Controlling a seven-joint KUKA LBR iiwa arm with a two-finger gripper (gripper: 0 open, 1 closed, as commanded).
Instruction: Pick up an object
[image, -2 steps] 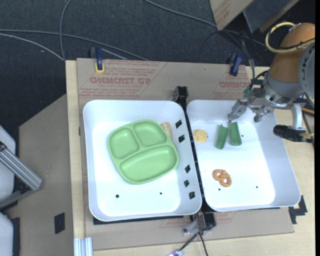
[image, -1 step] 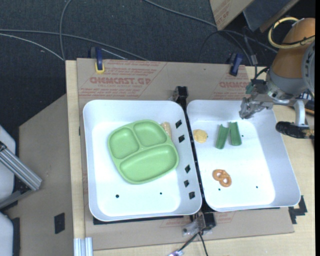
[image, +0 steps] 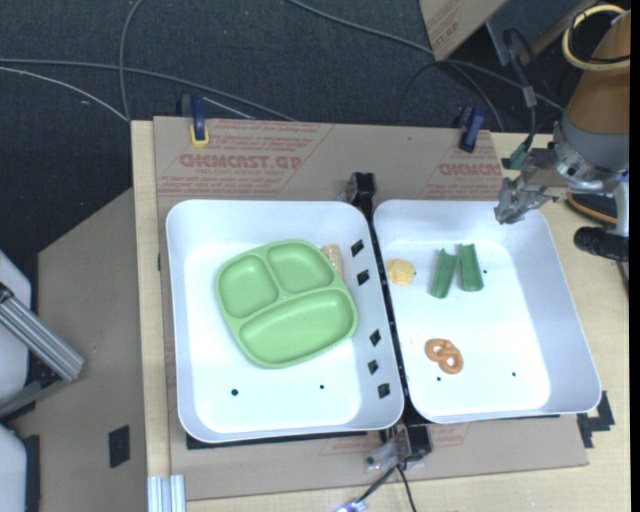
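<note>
Two shallow white bins fill the middle of the frame. The left bin (image: 190, 330) holds one smooth green divided plate (image: 287, 302). The right bin (image: 560, 340) holds two green sticks (image: 456, 270), one yellow lump (image: 401, 272) and one twisted brown pretzel (image: 444, 355). The gripper (image: 512, 205) hangs at the upper right.

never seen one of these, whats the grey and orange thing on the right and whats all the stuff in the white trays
That is a robot arm, seen from one camera fixed above the bench, looking down at a slant. Its gripper hangs over the far corner of the right bin with nothing between its fingers. In that bin lie two green sticks, a small yellow piece and a pretzel. The left bin holds a green divided plate with a tan piece beside it. The arm is meant to pick something up.
</note>
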